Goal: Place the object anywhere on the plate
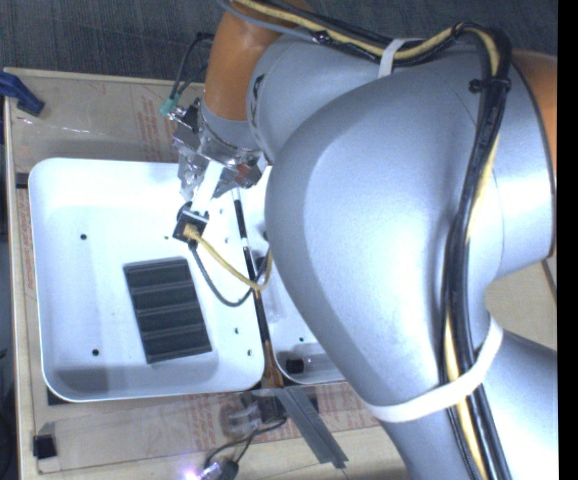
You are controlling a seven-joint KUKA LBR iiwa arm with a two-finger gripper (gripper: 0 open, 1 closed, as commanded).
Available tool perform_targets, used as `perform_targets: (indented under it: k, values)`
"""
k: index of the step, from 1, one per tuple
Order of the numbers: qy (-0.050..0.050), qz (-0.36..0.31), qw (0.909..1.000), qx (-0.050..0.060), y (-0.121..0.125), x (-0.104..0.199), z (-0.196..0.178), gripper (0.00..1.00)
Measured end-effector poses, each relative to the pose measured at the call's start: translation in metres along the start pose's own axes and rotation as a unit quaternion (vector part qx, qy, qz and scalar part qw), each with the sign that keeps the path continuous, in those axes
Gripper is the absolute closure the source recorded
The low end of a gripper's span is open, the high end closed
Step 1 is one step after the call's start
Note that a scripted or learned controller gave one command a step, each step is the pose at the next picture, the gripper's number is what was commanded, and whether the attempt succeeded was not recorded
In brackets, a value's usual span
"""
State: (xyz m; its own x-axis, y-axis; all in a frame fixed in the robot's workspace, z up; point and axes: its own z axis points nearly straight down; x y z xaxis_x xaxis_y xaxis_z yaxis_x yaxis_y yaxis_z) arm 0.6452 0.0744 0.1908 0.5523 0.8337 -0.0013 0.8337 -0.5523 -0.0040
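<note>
Gripper (207,176) hangs over the far side of the white bin (59,268) on the view's left; whether it is spread or pressed together cannot be told. A dark ribbed slab (167,310) lies flat on that bin's floor, nearer the camera than the gripper and apart from it. Behind the gripper, the grey arm (389,228) covers most of the second bin (304,368).

Looks like a robotics lab: grey industrial arm (399,218) at three o'clock, white bin (79,208) on a plywood bench (89,118), blue clamp (17,90) at ten o'clock.
</note>
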Motion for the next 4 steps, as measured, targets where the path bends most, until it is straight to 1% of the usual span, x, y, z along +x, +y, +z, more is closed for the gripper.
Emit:
perform_targets:
  k: [1,2,3,4]
  values:
    - [-0.001,0.039,0.9992,0.001,-0.01,0.034,0.101,1.0]
    - [0.0,0.161,0.9869,0.0,-0.04,0.072,0.099,1.0]
    - [0.001,0.213,0.9769,-0.001,-0.059,0.017,-0.107,1.0]
    - [-0.002,0.145,0.9894,0.001,-0.125,-0.06,-0.064,1.0]
